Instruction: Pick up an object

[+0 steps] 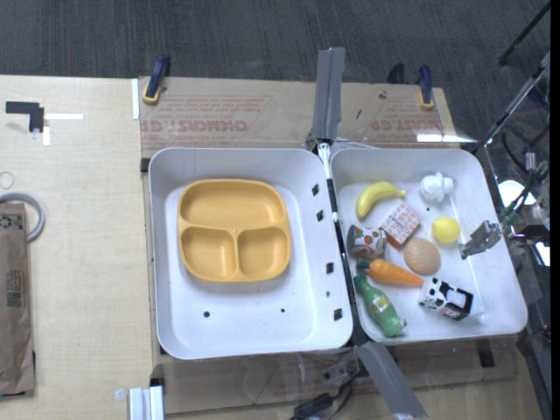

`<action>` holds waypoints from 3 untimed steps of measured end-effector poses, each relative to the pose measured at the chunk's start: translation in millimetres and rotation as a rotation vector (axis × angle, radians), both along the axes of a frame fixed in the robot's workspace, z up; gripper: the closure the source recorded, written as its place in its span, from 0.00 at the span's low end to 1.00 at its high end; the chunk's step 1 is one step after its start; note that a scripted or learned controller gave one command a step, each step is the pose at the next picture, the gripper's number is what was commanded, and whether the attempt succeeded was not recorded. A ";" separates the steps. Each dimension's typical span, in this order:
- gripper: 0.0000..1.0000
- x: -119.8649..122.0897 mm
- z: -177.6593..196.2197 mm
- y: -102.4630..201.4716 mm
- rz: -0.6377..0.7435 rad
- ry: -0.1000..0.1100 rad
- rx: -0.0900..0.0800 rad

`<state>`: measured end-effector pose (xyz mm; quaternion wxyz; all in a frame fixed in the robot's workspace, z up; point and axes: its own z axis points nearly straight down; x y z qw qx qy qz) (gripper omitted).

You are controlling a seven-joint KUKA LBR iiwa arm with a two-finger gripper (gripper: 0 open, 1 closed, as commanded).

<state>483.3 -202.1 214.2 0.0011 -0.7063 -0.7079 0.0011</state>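
Note:
The right bin (495, 201) holds several small items. A banana (378, 197) and a white crumpled piece (436, 185) lie at the back. A red-and-white box (400, 224), a lemon (445, 229) and a small printed can (366, 241) sit in the middle. A tan egg-shaped ball (421, 256), a carrot (394, 274), a green bottle (381, 309) and a black-and-white carton (446, 300) lie nearer the front. My gripper (479, 239) hangs over the bin's right side, just right of the lemon, with nothing visibly in it.
The left bin (166, 261) holds a yellow divided plate (234, 230). A grey divider post (329, 94) stands between the bins at the back. Clamps (157, 79) pin cardboard behind them. A brown paper bag (16, 296) lies at far left.

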 end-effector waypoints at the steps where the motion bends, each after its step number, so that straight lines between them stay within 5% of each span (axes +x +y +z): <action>1: 0.00 -3.5 -118.4 45.2 -0.217 -0.012 -0.004; 2: 1.00 -3.9 -110.9 45.7 -0.219 -0.009 -0.002; 3: 1.00 -7.1 -124.0 47.4 -0.538 0.002 -0.001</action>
